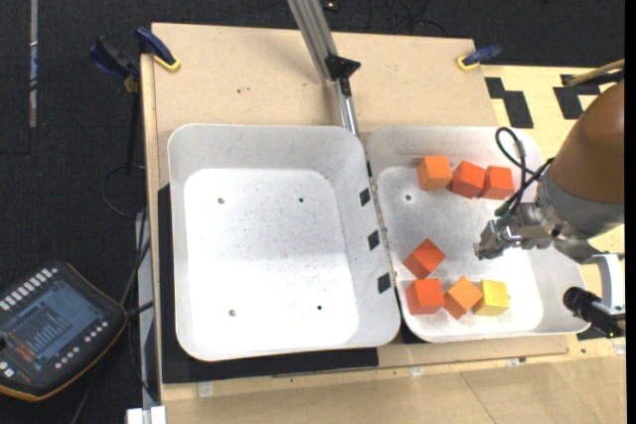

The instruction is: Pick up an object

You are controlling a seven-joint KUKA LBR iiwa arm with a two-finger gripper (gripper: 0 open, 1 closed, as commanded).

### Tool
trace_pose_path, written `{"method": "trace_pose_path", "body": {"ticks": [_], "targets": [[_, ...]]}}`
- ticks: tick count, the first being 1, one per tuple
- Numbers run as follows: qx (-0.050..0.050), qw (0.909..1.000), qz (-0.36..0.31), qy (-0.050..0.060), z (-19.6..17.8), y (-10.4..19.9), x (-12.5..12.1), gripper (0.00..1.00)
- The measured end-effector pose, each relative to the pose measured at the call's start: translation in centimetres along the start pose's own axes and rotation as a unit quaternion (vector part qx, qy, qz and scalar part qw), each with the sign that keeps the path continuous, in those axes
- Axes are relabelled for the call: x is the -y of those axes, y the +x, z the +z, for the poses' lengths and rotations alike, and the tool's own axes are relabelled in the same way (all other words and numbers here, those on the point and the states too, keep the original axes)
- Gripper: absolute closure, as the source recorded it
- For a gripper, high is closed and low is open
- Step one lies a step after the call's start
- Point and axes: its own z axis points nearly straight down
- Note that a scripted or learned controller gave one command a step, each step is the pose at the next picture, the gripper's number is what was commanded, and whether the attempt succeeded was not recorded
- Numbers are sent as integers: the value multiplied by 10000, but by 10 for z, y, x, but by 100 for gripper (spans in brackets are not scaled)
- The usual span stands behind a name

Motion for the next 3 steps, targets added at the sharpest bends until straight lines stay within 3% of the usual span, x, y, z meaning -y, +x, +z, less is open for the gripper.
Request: {"method": "trace_pose_path", "body": {"ticks": [2, 3], "targets": [[1, 10000, 2, 5, -107, 6, -9, 100], [-13, 10000, -18, 26, -108, 51, -23, 100]]}}
